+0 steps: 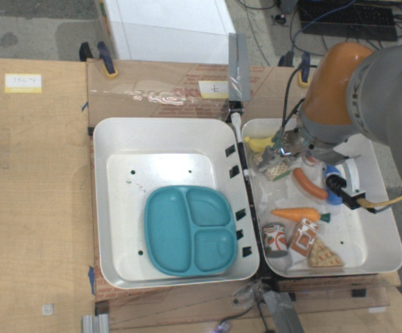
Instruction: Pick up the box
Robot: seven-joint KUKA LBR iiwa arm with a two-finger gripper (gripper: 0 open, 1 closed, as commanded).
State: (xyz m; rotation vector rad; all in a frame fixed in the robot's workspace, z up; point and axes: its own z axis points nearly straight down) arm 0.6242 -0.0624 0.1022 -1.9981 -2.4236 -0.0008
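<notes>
I judge the pick not yet done: the box (302, 236), orange and white, lies near the front of the right bin (388, 255), not lifted. The gripper (284, 148) hangs over the bin's rear left; I cannot tell how its jaws stand. Beside the box I see a can (275, 239), a pizza slice (324, 257) touching it, a carrot (296, 214), and a sausage (309, 184) in between. The left bin (111, 186) holds a teal divided plate (189, 229)

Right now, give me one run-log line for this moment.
arm: over right bin's far end | box: lying near bin's front, not held | left bin: teal tray
</notes>
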